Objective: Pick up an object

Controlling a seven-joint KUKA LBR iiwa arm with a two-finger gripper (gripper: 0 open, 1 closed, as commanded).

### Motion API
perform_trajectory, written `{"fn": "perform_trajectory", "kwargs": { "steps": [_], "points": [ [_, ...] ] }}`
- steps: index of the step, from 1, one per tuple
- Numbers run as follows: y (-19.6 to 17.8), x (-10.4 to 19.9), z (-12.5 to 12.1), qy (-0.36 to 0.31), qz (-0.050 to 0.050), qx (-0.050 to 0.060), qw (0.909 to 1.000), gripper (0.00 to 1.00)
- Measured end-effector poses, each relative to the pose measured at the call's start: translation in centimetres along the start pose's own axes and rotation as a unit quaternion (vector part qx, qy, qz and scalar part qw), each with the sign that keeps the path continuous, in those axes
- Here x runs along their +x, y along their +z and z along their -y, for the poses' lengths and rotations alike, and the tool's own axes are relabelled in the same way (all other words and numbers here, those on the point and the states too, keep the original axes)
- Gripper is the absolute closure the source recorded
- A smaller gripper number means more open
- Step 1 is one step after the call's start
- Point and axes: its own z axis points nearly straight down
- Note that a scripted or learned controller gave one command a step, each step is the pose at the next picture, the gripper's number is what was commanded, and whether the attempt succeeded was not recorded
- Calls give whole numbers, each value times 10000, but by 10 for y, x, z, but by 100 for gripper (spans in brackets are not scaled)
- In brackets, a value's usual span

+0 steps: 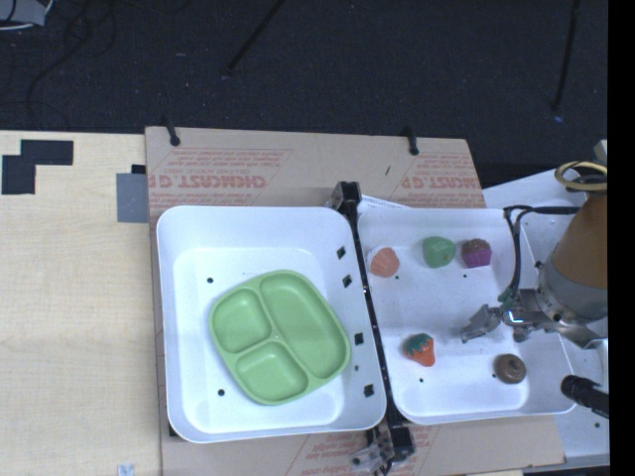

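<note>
The jaws (483, 323) look open and empty over the right bin (451, 405). The strawberry toy (420, 348) lies just below-left of them, the brown disc (511, 368) below-right. Closing between the two would probably catch nothing.

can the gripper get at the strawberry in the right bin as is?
Probably yes. The gripper hovers just right of the red strawberry toy, with bare bin floor between them; the brown disc lies off to the side.
</note>
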Motion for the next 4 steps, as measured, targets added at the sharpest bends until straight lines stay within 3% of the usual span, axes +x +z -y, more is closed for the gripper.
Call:
{"fn": "perform_trajectory", "kwargs": {
  "steps": [1,2,4],
  "points": [
    [52,1,-1,6,15,-32,10000,0],
    [39,0,-1,19,10,-36,10000,100],
    [-50,-5,-1,-1,24,-52,10000,100]
  ]
}}
